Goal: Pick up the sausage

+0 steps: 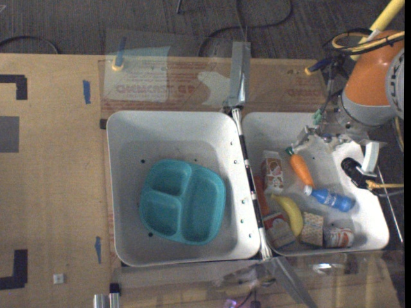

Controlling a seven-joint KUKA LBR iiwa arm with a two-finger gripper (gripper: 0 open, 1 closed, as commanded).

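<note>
The sausage (pixel 259 197) looks like a slim reddish-brown piece lying along the left wall of the right bin (pixel 379 233), partly tucked under a white packet (pixel 273 172). My gripper (pixel 313 135) hangs over the back of the right bin, just above and to the right of an orange carrot (pixel 300 169). It is well apart from the sausage, up and to the right of it, and nothing shows in its grasp.
Also in the right bin lie a banana (pixel 291 212), a blue bottle (pixel 331 200), a small box (pixel 278 228) and a patterned can (pixel 324 233). The left bin (pixel 122 140) holds a teal divided plate (pixel 183 201).
</note>
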